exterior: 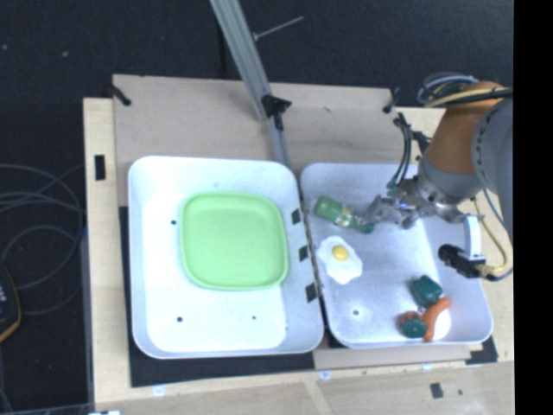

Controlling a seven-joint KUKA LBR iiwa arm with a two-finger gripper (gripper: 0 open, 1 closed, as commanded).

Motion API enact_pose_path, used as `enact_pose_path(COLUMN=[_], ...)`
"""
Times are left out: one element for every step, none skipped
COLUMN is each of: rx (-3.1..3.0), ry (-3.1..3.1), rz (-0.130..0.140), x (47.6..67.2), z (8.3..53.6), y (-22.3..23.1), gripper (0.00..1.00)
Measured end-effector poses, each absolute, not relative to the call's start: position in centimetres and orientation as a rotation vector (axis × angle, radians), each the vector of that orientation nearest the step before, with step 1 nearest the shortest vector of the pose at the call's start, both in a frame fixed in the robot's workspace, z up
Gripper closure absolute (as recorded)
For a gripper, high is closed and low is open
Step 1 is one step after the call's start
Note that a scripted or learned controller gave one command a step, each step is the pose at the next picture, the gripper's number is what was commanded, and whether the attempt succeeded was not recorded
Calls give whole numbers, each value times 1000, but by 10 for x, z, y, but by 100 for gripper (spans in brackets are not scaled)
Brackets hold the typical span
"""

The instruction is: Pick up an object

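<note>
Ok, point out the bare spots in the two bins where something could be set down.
Left bin: a bare white margin runs all round the green plate, widest along the near edge. Right bin: bare floor between the fried egg and the dark green block. Crowded: the near right corner with the carrot, and around the green bottle by the gripper.

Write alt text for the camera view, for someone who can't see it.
A robot arm reaches from the right over the right bin, its end effector near a green bottle. That bin also holds a toy fried egg and small toys; the left bin holds a green plate.
</note>
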State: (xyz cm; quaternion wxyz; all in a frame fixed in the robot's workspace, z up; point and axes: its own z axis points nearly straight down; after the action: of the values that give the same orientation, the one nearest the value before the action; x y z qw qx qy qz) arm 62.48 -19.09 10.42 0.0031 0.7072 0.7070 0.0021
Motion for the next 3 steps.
enact_pose_path(rx=[2218, 2218, 2220], ry=[2219, 2218, 2219], rz=[6, 6, 3], x=[624, 623, 623], z=[114, 176, 205], y=[-191, -187, -188], gripper=[100, 100, 100])
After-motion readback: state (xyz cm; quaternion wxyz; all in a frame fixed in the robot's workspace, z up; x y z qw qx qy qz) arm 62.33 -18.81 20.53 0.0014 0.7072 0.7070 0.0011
